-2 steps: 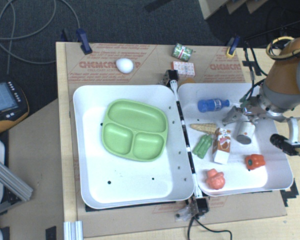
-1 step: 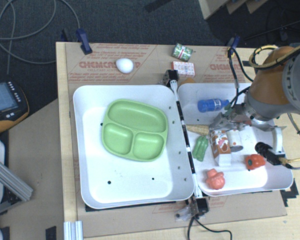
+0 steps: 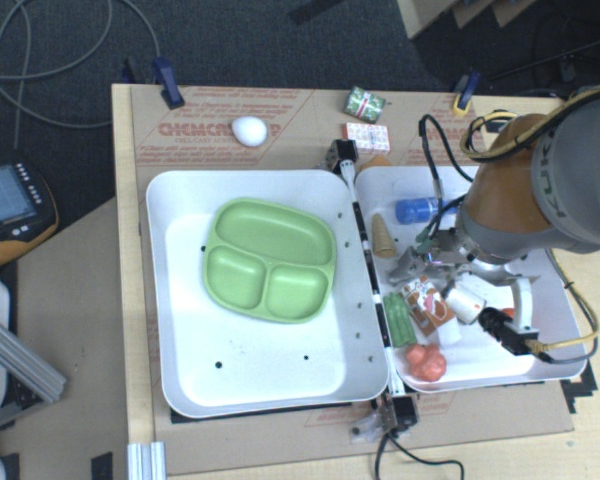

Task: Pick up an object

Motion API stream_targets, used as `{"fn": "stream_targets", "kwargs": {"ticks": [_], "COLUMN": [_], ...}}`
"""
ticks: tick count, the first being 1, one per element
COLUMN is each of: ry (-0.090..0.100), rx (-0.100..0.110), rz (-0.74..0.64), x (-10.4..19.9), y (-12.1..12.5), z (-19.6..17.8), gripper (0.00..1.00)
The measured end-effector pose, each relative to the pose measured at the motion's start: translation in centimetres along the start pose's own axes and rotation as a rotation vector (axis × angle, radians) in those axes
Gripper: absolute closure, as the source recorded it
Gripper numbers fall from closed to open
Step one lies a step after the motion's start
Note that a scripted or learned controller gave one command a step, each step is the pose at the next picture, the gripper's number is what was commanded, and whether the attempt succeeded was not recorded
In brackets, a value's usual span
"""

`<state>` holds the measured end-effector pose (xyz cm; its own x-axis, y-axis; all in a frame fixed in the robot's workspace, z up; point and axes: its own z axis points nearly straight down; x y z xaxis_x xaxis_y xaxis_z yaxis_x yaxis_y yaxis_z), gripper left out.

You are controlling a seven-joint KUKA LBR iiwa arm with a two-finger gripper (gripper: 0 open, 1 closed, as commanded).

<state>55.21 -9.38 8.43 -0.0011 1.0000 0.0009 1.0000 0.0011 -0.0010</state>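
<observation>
the grey arm [image 3: 570, 183] with its orange band [image 3: 505, 193] reaches in from the right, above the right bin [image 3: 555, 363]. its jaws [image 3: 427, 260] hang low among the clutter there; whether they are open or closed around anything cannot be told. under and beside them lie a blue object [image 3: 415, 210], a tan cylinder [image 3: 382, 236], a green packet [image 3: 397, 320], a red-and-white packet [image 3: 429, 303], a white cup [image 3: 465, 302] and a pinkish-red ball [image 3: 426, 362]. in the left bin [image 3: 180, 358] sits a green divided plate [image 3: 270, 260]. on the tabletop [image 3: 140, 128] behind the bins rests a white egg [image 3: 249, 130].
</observation>
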Motion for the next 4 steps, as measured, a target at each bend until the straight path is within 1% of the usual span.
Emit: {"fn": "stream_targets", "kwargs": {"ticks": [1,2,3,4], "ry": [0.0,0.0,-0.001,-0.002], "rx": [0.001,0.0,-0.002,-0.002], "rz": [0.002,0.002,0.003,0.002], "x": [-0.7,-0.6,-0.6,-2.3], "y": [-4.9,-4.7,-4.6,-6.5], "z": [-0.4,0.0,-1.0,-11.5], "gripper": [0.0,0.0,1.0,1.0]}}
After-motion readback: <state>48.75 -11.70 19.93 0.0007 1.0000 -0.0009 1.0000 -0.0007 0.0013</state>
